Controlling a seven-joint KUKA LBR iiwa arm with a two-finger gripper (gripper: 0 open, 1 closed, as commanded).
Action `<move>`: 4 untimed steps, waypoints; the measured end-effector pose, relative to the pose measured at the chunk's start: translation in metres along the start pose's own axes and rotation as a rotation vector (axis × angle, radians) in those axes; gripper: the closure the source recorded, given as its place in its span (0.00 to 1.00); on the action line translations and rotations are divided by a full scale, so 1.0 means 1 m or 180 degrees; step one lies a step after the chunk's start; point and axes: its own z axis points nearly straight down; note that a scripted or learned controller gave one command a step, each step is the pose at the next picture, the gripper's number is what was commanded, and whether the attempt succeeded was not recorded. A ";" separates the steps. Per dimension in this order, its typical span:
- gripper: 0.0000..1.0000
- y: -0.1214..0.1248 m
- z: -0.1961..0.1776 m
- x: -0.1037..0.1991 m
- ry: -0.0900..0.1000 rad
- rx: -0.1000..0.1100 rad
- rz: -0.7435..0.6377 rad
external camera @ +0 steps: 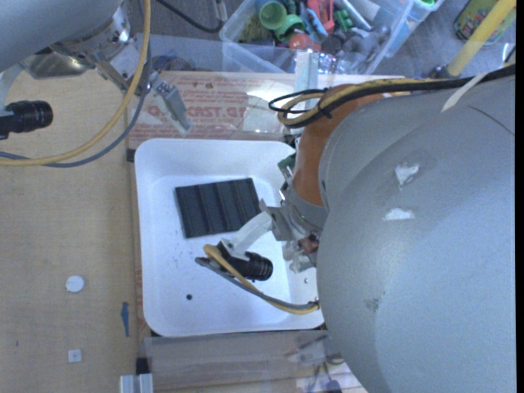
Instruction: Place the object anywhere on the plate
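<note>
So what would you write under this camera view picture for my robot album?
Grey robot arm reaching over a white bin that holds a dark ribbed plate.

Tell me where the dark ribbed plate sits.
The dark ribbed plate lies flat in the white bin, toward its far side, left of the arm.

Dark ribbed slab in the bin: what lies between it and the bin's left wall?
Nothing: in the camera view, the stretch between the slab and the bin's left wall is bare white floor.
</note>
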 end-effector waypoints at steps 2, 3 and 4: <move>1.00 -0.083 0.067 0.026 -0.0007 -0.0001 0.0349; 1.00 -0.009 0.048 0.026 -0.0014 0.0004 0.0233; 1.00 0.028 0.109 0.040 -0.0021 0.0009 0.0333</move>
